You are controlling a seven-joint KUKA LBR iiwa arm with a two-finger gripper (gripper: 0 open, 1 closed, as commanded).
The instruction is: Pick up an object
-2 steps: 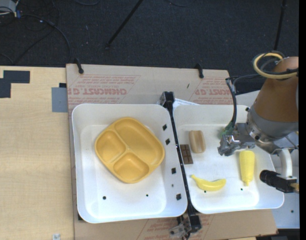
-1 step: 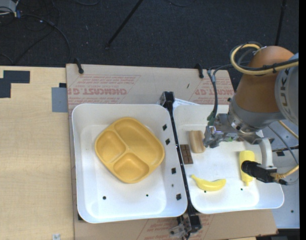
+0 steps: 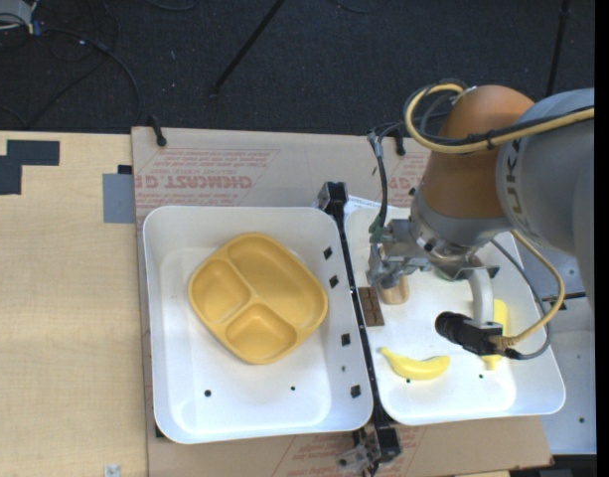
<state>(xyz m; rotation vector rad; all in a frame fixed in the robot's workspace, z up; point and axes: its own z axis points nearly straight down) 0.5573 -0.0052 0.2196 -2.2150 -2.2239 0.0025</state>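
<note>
Two white bins, pincer (image 3: 391, 278) low at right bin's (image 3: 542, 391) left edge, finger state unclear, banana (image 3: 416, 365) nearby.

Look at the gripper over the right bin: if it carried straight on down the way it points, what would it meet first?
Most likely the small tan block under the gripper near the right bin's left wall. Depth is hard to judge from above, so it may land on the bin floor beside the block. The banana lies off that line.

Grey arm (image 3: 542, 157) reaches from right, pincer (image 3: 388, 271) lowered, pointing down.
</note>
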